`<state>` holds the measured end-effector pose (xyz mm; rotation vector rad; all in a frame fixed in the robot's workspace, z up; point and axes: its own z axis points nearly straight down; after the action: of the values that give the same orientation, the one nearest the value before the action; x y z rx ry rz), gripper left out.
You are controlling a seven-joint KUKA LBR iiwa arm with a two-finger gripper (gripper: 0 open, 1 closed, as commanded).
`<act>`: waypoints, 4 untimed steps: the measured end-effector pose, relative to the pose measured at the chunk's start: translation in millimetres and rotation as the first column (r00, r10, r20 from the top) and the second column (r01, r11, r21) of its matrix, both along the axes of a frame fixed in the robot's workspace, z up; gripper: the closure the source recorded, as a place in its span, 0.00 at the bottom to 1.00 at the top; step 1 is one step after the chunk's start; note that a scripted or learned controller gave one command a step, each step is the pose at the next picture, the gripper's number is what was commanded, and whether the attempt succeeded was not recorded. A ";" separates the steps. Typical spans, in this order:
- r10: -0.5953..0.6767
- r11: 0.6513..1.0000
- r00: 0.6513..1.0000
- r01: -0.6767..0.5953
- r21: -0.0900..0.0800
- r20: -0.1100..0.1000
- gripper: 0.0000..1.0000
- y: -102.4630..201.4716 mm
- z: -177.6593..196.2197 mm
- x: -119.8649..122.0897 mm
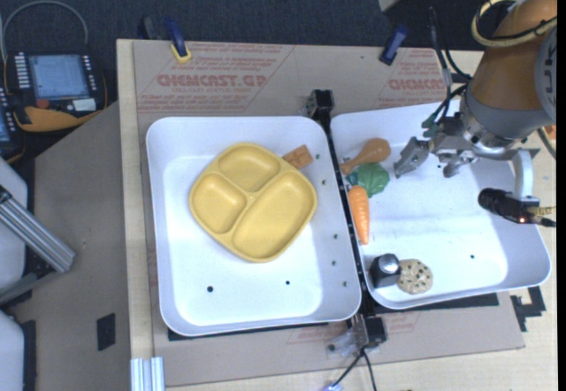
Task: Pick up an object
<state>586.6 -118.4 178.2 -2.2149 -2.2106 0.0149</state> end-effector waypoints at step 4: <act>0.002 1.000 1.000 -0.002 -0.004 0.031 1.00 -7.0 -73.5 14.8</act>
<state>601.4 -125.3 104.7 -2.2307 -2.2302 -0.0155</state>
